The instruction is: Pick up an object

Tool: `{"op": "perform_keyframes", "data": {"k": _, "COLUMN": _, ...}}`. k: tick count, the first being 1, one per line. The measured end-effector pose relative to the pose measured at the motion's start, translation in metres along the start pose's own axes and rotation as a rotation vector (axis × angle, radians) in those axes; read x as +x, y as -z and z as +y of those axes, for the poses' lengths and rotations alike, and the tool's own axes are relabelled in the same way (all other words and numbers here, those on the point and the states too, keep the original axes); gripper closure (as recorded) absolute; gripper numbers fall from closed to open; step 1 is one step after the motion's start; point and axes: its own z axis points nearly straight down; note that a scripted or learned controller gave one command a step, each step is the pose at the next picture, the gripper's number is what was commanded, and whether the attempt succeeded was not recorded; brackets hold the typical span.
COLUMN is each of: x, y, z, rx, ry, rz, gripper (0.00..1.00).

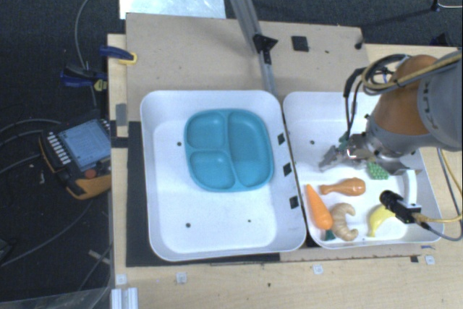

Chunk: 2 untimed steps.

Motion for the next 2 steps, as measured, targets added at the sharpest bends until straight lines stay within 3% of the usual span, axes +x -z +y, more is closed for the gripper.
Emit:
{"op": "perform_keyframes", "data": {"k": 1, "x": 0.0, "y": 0.013, "z": 0.002, "rx": -0.008, "ry": 0.0, "rz": -0.001, "gripper": 1.0}}
{"op": "perform_keyframes", "data": {"k": 2, "x": -0.003, "y": 0.075, "z": -0.001, "rx": -0.002, "ry": 0.004, "rz": -0.001, "gripper": 1.0}}
